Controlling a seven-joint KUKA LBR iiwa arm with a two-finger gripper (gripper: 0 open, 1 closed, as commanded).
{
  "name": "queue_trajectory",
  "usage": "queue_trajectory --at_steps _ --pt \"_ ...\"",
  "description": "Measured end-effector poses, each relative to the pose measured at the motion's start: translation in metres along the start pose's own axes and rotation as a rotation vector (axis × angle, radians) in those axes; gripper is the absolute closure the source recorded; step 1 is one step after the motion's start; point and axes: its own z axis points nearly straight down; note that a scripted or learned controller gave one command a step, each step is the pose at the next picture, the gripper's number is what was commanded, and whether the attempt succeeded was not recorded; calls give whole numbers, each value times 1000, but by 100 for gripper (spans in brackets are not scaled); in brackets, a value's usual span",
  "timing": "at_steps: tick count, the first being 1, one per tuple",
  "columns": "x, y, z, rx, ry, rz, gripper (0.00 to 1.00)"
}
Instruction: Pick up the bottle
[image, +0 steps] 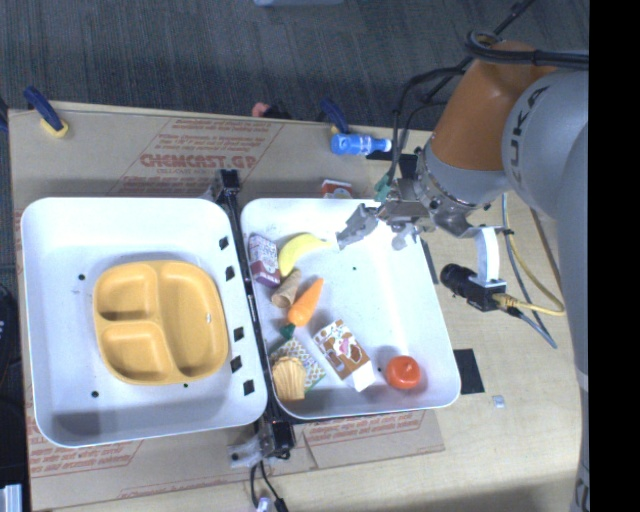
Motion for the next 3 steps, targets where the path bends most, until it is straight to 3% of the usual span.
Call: queue_trajectory --at_steps 1,2,3 --pt "45 71 -90 -3 0 117 0" --pt "72 53 -208 -3 0 323 0" --pt "137 41 -238 -2 0 507 0"
